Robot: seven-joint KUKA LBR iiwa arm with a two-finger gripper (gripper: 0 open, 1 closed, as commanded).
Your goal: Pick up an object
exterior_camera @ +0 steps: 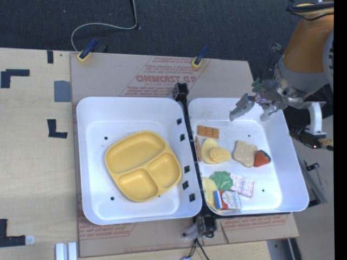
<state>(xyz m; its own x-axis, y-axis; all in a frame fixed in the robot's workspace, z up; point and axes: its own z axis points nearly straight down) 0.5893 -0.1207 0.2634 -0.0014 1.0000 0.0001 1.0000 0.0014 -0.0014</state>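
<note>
My gripper [253,110] hangs open over the far edge of the right bin [282,145], with nothing between its fingers. Below it in that bin lie a brown cracker [207,131], a yellow ridged piece [217,155], a tan bread slice [245,153] and a red strawberry [262,158]. Nearer the front lie a green leafy piece [221,180], a pink-and-white packet [243,187] and a small carton [226,200].
The left bin [92,118] holds a yellow divided plate [142,165]. A black divider [187,145] runs between the bins. Two clamps [199,57] pin the cardboard at the back, and a cable [108,26] trails behind.
</note>
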